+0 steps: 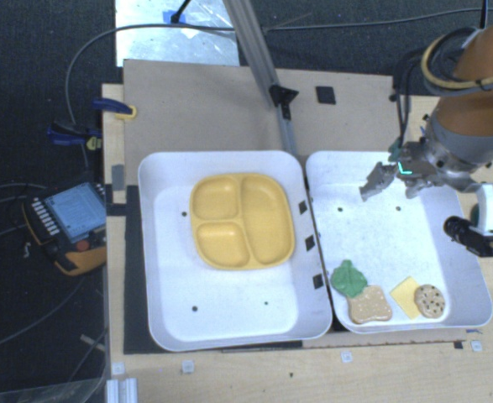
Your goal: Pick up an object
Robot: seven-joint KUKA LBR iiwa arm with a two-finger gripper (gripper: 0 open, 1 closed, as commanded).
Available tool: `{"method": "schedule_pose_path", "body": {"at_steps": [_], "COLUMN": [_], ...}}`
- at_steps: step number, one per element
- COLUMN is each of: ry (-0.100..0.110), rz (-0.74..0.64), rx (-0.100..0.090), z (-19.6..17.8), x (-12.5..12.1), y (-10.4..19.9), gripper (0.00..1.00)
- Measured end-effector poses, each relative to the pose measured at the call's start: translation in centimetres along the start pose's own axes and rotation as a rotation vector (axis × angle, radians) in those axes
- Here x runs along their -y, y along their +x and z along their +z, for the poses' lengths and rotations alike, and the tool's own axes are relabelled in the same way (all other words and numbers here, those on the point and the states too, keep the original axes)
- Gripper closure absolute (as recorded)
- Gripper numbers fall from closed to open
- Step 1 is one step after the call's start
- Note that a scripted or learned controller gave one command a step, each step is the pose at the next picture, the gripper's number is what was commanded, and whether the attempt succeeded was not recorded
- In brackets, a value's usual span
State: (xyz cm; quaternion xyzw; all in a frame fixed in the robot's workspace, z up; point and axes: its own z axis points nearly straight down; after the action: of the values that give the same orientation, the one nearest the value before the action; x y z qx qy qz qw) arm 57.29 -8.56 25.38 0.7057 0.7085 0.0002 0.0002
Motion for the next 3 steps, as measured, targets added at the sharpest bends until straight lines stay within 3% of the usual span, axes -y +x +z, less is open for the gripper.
{"method": "schedule_pose_path", "body": {"at_steps": [1, 3], "ry": [-0.001, 0.003], "rz": [0.000, 0.003], "rx": [0.000, -0.001], "z": [-0.1, 10.4], "x": [0.0, -0.4], "y": [0.0, -0.3], "gripper": [0.00, 0.00]}}
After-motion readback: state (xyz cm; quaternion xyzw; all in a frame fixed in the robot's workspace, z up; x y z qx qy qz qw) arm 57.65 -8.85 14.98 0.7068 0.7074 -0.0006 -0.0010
